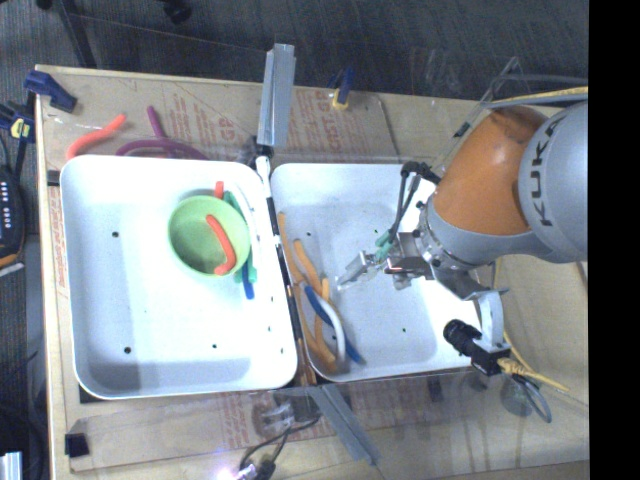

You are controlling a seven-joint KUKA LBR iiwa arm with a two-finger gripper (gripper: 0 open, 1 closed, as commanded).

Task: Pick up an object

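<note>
Tool (352, 268) hanging inside the right bin (420, 353), fingers spread, nothing between them. Nearest candidates lying beyond the tips, against the bin's dividing wall: a cluster of orange sticks (305, 268) with a blue-and-white loop (335, 333) among them. Best done by shifting further out past the tips, centring over one piece away from the wall, lowering until the fingers straddle it, then closing. Risk judged: wall contact, or catching two pieces together. Green bowl (205, 236) well apart, in the far bin (130, 348).
</note>
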